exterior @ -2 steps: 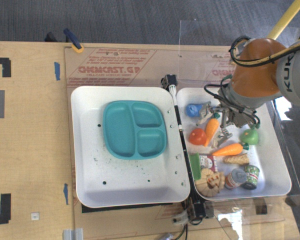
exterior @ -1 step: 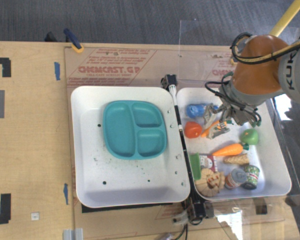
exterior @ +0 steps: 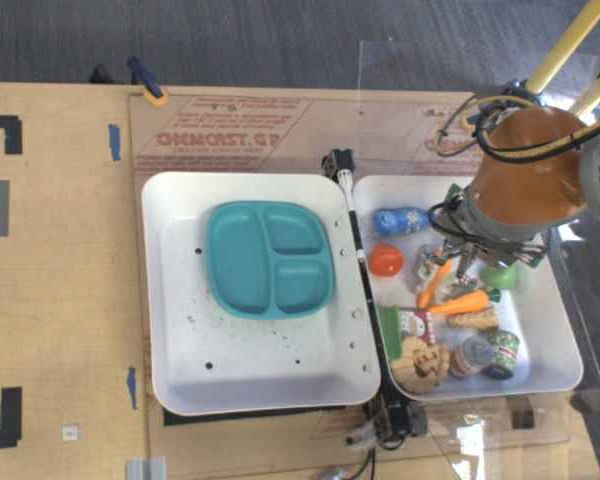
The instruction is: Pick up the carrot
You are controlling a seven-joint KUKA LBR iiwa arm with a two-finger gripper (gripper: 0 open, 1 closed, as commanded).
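Teal plastic, the divided plate (exterior: 271,259) lies in the left bin (exterior: 170,368), and across the middle rim the right bin (exterior: 565,353) holds a blue bottle (exterior: 399,220), a red ball (exterior: 385,260), a packet (exterior: 416,325), cookies (exterior: 421,364) and a can (exterior: 501,353). Just right of the ball the gripper (exterior: 458,267) hangs low in that bin beneath the orange wrist (exterior: 525,173), and I cannot tell how far its hand is open or whether it grasps anything. Right below it lies the carrot (exterior: 458,303), pointing left, with a beige piece (exterior: 473,319) touching its underside.
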